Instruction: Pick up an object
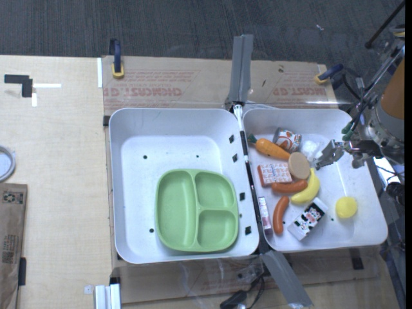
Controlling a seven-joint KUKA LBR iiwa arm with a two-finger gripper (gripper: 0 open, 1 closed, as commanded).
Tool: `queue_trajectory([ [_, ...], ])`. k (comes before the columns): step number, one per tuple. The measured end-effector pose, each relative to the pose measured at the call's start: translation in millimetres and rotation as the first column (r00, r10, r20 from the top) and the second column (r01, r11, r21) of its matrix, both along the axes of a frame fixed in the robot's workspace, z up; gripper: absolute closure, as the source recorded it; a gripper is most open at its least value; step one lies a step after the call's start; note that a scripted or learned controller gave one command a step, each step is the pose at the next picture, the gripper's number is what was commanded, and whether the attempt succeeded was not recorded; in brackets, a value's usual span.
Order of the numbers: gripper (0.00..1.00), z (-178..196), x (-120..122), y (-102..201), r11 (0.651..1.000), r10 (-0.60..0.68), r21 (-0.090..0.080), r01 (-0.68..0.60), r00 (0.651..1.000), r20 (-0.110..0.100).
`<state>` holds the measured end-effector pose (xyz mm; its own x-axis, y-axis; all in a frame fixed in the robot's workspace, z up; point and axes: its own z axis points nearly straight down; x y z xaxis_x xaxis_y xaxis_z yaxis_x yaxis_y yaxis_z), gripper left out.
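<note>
Here, the jaws (332, 154) hang over the right bin (360, 234), near its right edge; I cannot tell how they stand. The banana (308, 189) lies just below-left, touching a sausage (290, 187). The lemon (346, 206) sits alone with room around it.

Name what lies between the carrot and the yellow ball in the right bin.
In the camera view, a tan round disc and a banana lie between the carrot and the yellow ball.
</note>
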<state>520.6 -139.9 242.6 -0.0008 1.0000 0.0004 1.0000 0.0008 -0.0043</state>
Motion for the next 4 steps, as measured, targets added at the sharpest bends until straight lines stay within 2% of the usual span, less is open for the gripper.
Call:
queue_trajectory([
  [1,0.00,18.8,-42.4,-31.8,0.992,-0.125,-0.001,0.125,0.992,0.001],
  [2,0.00,-99.6,-12.0,11.7,0.997,-0.081,0.000,0.081,0.997,0.000],
  [3,0.00,-146.5,24.7,2.8,1.000,0.027,-0.001,-0.027,1.000,0.012],
  [4,1.00,-136.5,25.4,1.5,1.000,0.022,-0.003,-0.022,1.000,0.015],
])
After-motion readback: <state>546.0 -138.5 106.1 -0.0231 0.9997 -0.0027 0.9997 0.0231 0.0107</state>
